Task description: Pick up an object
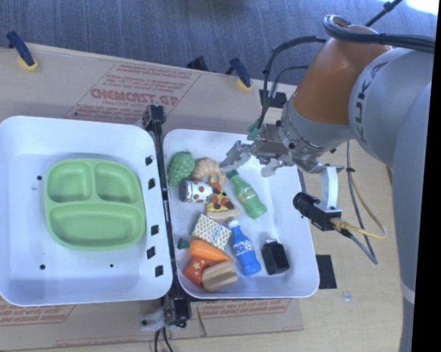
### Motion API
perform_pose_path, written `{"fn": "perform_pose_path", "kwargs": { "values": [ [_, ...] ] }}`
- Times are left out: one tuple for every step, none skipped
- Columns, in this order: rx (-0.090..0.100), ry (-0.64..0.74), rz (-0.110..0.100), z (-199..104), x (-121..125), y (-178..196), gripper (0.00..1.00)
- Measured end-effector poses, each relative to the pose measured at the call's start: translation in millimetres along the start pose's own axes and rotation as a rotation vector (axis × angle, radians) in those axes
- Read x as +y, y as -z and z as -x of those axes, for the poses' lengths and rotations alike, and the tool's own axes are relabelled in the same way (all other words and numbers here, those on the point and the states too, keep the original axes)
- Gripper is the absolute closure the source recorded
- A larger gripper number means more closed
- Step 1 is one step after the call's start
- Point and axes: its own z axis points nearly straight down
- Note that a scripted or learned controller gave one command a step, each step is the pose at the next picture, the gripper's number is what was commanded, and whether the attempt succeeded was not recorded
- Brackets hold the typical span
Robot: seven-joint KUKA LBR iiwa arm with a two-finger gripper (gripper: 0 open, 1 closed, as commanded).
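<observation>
The metal two-finger gripper (246,155) hovers with fingers spread and empty at twelve o'clock in the right shallow white bin (302,270), probably lining up on the green plastic bottle (248,196) just below, toward six o'clock.

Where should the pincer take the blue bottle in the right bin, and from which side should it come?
Grip the blue bottle across its mid-body, coming from above. It lies flat, white cap toward the bin's far side; the black block and the orange piece sit close, so a low sideways approach looks blocked.
</observation>
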Motion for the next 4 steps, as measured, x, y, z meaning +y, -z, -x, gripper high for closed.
{"fn": "perform_pose_path", "kwargs": {
  "values": [
    [0.001, 0.0, -0.004, -14.3, -20.2, -130.7, 0.0],
    [-0.003, 0.002, 0.016, -7.1, -84.1, -158.1, 0.0],
    [-0.005, 0.006, 0.016, -5.8, -83.5, -147.6, 1.0],
    [-0.005, 0.005, 0.016, -5.8, -83.6, -147.7, 0.0]
  ]
}}
